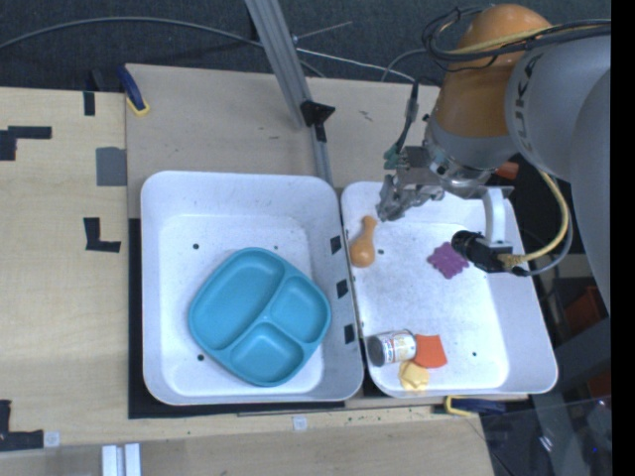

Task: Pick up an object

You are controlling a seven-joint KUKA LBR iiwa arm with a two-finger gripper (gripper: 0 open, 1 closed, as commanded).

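Drumstick-shaped orange toy [364, 243] lies at the right bin's [516, 365] left wall, long axis running up-and-down the view (tilted slightly) — just below-left of the gripper [394, 204], perhaps touching. Nothing is visibly held — whether its fingers are spread, I cannot tell.

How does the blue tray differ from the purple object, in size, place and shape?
The blue tray is by far the larger; the purple object is small. The blue tray lies in the left bin, the purple object in the right bin, nearer the pincer. The blue tray has three compartments; the purple object is a plain lump. Both lie flat on a white bin floor.
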